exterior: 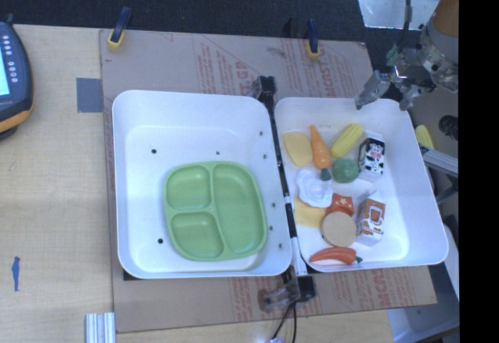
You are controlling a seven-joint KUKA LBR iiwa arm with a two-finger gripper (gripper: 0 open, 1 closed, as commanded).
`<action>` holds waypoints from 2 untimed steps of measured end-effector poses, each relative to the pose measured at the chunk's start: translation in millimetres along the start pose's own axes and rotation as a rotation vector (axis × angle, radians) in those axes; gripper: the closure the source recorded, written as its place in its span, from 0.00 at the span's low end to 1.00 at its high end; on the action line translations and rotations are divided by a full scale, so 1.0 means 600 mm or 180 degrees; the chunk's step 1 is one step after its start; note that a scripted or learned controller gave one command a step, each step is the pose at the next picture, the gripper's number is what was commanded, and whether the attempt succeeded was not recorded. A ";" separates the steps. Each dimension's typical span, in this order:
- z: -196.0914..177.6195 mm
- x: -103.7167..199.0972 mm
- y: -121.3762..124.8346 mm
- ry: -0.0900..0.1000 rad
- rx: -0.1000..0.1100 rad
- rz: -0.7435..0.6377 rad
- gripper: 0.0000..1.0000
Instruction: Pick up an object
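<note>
The right bin [417, 178] holds several toy foods: a carrot [320, 148], a corn cob [347, 139], a green ball [345, 171], a cow-patterned carton [374, 157], a white crumpled piece [314, 192], an orange-and-white carton [370, 221], a round tan disc [339, 229] and a red sausage [333, 256]. My gripper [387, 93] hovers over that bin's far right corner, above and clear of the pile. Its two fingers stand apart, open, with nothing between them.
A green divided plate [214, 210] lies in the left bin [132, 146]. A control pendant [12, 76] sits at the bench's left edge. Clamps [118, 26] [312, 39] hold the cardboard's far edge. A black clip [267, 86] joins the bins.
</note>
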State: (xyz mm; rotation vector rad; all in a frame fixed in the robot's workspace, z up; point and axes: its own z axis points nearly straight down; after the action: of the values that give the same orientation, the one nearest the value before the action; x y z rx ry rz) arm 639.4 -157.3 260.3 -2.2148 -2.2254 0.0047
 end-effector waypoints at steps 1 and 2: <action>0.283 0.077 0.028 -0.0001 -0.0015 -0.0014 0.00; 0.280 -0.062 -0.075 0.0013 0.0002 0.0012 0.00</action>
State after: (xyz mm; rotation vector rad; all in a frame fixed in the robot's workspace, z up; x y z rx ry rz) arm 594.2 -195.0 92.4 -2.2164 -2.2189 0.0008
